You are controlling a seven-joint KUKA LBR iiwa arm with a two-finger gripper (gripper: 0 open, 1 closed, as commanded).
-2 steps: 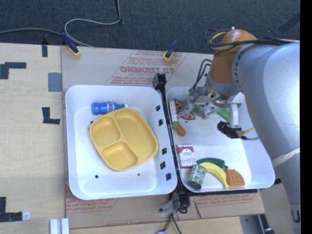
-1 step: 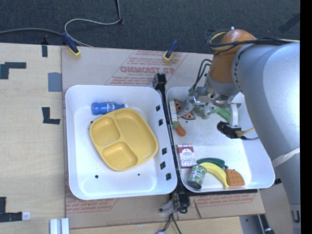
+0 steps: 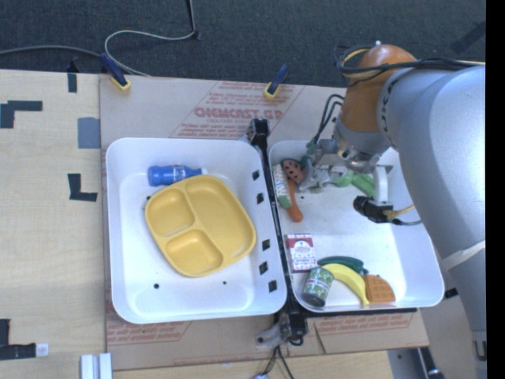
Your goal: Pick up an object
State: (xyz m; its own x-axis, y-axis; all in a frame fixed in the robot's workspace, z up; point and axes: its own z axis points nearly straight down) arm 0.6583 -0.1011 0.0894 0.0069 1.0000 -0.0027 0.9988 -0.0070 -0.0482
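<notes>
My gripper (image 3: 320, 174) hangs low over the back of the right bin (image 3: 410, 251), under the orange wrist band. Just left of it lie a small dark red and brown piece (image 3: 292, 166) and an orange carrot-like stick (image 3: 293, 200). A green piece (image 3: 360, 185) lies just right of the gripper, partly hidden by it. Nothing shows between its fingers. Near the bin's front sit a red and white small box (image 3: 301, 253), a green can (image 3: 318, 285), a banana (image 3: 352, 279), a dark green piece (image 3: 340, 262) and an orange piece (image 3: 379, 290).
The left bin (image 3: 126, 275) holds a yellow divided plate (image 3: 201, 223) and a blue bottle (image 3: 172, 174) behind it. A black divider (image 3: 268, 212) runs between the bins. The grey arm covers the right side of the right bin. Cables lie on the dark floor behind.
</notes>
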